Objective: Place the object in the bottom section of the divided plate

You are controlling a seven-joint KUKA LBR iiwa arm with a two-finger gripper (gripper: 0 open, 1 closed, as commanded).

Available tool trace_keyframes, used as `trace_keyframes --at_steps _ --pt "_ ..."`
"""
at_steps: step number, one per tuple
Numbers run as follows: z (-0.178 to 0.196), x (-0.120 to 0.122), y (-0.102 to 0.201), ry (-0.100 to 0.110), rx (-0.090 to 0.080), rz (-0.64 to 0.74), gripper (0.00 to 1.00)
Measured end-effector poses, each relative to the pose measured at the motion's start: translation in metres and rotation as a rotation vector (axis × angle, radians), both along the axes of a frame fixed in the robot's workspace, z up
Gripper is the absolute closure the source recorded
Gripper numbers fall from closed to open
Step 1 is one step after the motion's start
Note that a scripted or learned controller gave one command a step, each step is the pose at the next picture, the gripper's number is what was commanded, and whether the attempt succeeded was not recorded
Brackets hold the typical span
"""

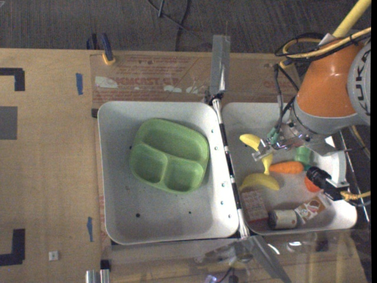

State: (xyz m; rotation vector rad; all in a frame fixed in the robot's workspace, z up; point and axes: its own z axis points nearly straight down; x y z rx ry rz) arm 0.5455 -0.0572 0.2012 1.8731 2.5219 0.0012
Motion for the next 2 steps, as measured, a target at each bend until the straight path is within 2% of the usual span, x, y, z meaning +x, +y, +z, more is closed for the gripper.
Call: trace_keyframes --at_steps 1,2 --pt "-0.002 0.062 0.051 -0.003 -0.001 0.115 1.00" --pt "0.045 0.081 0.123 -0.004 -0.001 0.158 1.00"
